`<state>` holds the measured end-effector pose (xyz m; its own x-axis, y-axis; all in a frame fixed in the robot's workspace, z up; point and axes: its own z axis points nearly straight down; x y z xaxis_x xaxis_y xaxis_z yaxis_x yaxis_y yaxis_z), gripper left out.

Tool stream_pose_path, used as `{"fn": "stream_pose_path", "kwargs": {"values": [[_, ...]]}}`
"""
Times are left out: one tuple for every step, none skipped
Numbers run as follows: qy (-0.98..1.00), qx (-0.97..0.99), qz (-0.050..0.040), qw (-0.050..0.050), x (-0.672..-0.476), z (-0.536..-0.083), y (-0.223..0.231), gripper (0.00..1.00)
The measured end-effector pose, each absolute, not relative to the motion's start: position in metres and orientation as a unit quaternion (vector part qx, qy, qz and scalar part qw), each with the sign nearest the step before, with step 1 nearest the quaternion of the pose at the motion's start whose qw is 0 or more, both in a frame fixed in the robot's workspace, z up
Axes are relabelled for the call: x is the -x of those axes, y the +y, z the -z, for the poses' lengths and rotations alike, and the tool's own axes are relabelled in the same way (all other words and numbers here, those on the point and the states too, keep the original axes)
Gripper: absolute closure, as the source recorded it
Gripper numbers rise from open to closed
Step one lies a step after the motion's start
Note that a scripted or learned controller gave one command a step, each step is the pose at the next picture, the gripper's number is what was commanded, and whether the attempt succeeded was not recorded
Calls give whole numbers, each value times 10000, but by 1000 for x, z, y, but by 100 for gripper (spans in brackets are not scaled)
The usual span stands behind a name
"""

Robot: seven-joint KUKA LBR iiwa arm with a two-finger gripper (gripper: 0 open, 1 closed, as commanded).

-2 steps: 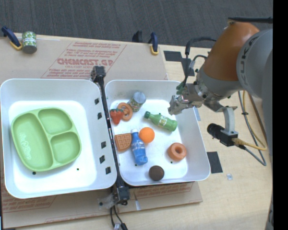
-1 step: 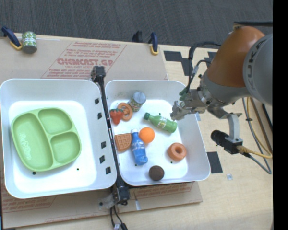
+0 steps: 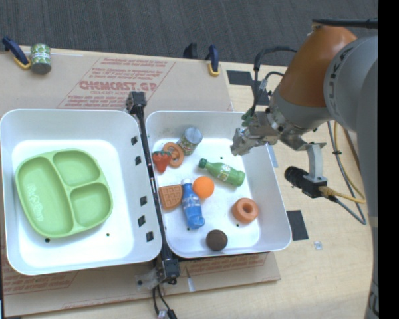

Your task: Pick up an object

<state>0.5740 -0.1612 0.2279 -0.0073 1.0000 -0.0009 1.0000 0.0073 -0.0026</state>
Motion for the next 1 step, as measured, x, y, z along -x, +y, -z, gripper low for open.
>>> {"fn": "stream_pose_path", "kwargs": {"values": [[-7090,7052,-11,4,-520,-244,-153,100]]}}
